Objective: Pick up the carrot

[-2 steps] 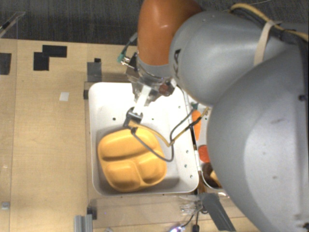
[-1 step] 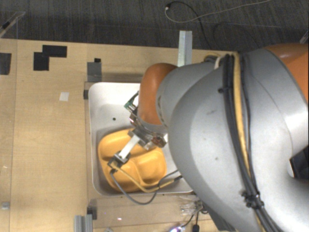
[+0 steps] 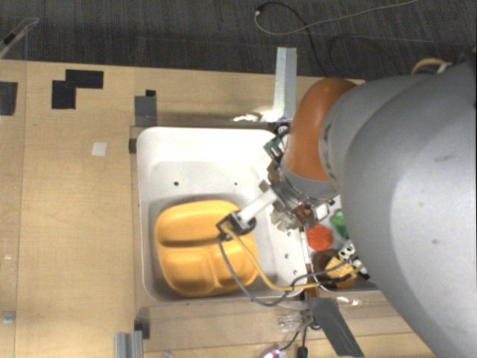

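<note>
An orange-red piece point(image 3: 319, 237), which may be the carrot, lies in the right bin point(image 3: 298, 256) close to the wall between the two bins; the arm covers part of it. My gripper point(image 3: 292, 212) hangs below the orange-banded wrist point(image 3: 309, 136), over that dividing wall and just up-left of the orange-red piece. A white bracket with a black end point(image 3: 240, 220) and a grey cable sticks out from the wrist over the left bin. I see nothing held.
A large yellow moulded object point(image 3: 195, 248) fills the near half of the left bin point(image 3: 186, 155). In the right bin, a green item point(image 3: 339, 221), a brown item point(image 3: 326, 262) and a yellow item point(image 3: 344, 274) crowd around the orange-red piece. The grey arm point(image 3: 410, 215) covers most of that bin.
</note>
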`<action>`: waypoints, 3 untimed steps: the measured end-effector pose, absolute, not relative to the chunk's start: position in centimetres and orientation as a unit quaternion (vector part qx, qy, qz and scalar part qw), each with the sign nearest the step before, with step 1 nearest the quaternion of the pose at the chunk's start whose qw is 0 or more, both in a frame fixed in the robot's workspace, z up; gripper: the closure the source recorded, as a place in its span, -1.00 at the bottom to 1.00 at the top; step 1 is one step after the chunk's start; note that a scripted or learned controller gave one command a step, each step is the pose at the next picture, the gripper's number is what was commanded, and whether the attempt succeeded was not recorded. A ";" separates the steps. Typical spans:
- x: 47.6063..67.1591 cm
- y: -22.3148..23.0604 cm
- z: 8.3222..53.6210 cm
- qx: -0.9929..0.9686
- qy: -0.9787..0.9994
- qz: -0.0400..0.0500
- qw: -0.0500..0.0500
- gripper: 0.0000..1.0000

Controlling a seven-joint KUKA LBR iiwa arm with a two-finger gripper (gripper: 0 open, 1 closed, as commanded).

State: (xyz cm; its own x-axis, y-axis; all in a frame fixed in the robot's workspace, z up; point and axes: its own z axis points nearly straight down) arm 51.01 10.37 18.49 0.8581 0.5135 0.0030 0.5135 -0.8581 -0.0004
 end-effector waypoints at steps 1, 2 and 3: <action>51.2 17.2 11.0 -0.964 -0.265 -0.019 0.001 1.00; 56.7 15.6 10.5 -0.968 -0.252 -0.020 0.004 1.00; 57.0 13.0 28.4 -0.971 -0.240 -0.002 0.001 1.00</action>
State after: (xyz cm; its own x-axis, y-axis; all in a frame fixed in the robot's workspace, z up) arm 57.00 12.99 28.38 0.8843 0.4668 0.0046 0.4668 -0.8843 -0.0005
